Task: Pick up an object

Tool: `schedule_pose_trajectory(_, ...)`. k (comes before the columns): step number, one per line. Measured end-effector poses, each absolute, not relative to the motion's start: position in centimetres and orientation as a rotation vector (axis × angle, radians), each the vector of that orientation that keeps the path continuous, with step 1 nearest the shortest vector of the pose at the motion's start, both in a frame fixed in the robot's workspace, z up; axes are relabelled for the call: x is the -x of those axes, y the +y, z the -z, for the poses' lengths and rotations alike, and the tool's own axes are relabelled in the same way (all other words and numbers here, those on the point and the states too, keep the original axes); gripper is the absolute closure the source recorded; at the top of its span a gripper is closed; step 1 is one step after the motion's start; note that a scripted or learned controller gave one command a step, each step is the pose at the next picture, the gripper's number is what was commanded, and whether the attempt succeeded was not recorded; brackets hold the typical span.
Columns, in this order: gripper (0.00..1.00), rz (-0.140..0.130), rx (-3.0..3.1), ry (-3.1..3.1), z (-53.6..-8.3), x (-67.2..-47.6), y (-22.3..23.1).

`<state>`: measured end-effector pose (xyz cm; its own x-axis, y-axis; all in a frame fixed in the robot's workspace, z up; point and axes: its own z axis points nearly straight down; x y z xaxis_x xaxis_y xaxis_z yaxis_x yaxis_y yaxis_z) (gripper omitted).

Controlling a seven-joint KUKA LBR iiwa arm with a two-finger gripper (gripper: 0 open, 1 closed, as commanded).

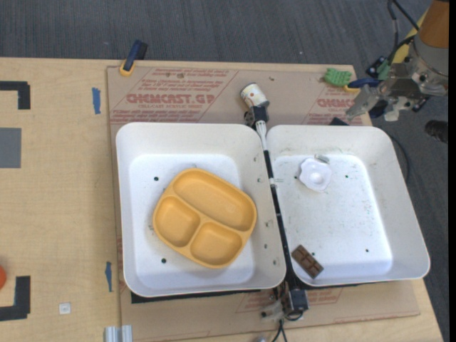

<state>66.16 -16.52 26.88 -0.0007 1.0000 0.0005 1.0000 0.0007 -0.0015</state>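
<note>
The arm [434, 20] hangs beyond the right bin's [399, 212] far right corner, its gripper [388, 102] over the surface; whether the jaws are spread, I cannot tell.

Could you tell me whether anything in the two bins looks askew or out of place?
The yellow divided plate lies turned at an angle in the left bin. The brown bar sits on the right bin's sloped front edge.

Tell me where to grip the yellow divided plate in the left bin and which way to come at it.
Take the plate by its raised rim, probably at the corner toward the bin's far left, coming straight down with one finger inside the big compartment and one outside. It lies flat and looks too wide to span, and that corner has the most bare floor around it.
</note>
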Motion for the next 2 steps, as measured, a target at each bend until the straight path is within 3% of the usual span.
schedule_pose_trajectory(1, 0.0, -0.002, 2.129, -2.307, -15.3, -63.1, -13.5)
schedule_pose_trajectory(2, 0.0, 0.001, 1.873, -2.522, -8.6, -63.1, -11.0)
